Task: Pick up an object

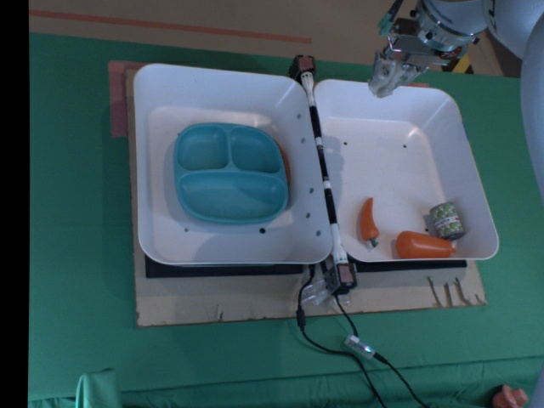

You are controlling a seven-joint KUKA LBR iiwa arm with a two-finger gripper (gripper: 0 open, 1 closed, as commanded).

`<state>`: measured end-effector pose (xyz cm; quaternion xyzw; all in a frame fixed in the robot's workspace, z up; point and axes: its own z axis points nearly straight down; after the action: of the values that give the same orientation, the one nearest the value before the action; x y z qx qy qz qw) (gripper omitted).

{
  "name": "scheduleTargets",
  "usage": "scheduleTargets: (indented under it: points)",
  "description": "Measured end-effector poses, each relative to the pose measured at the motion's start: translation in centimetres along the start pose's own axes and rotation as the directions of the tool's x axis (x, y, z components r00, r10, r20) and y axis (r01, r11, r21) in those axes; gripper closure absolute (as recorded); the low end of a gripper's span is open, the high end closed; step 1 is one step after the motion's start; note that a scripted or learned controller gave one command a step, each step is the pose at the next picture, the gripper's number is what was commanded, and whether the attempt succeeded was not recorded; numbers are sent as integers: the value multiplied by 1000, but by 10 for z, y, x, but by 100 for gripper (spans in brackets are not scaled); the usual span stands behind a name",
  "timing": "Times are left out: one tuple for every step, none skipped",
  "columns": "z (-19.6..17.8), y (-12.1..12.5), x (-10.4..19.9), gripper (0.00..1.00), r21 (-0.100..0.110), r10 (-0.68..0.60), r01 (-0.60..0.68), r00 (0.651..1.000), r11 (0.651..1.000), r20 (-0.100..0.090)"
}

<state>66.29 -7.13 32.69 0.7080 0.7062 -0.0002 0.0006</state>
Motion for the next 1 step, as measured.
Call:
scheduleTargets:
  points:
    - [-15,-2,20,100,-3,0,0,1000,1000,0]
